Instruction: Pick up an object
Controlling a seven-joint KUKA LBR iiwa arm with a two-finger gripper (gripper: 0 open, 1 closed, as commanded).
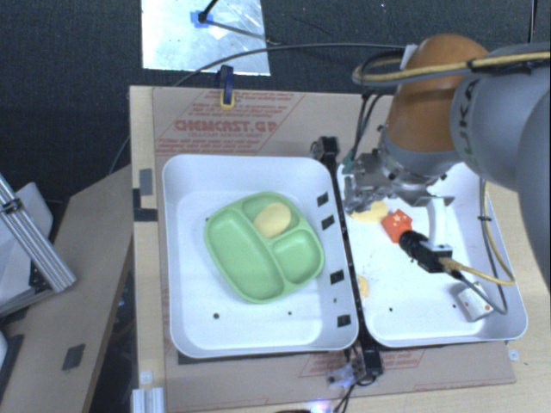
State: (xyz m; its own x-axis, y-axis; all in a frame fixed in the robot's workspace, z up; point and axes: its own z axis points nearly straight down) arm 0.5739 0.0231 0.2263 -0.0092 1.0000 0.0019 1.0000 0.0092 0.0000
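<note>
Orange and small, a toy block (396, 224) lies just beside our gripper (368, 198), touching a pale yellow piece (368, 212) beneath it; whether the gripper is open we cannot tell. We should centre over one item, descending straight.

A pale yellow rounded object (275, 220) lies in the upper small compartment of the green divided tray (258, 265). A small red-orange block (397, 224) with pale dots lies flat, well to the right of that tray. A flat yellow piece (371, 212) lies just left of the block, partly covered from above.
</note>
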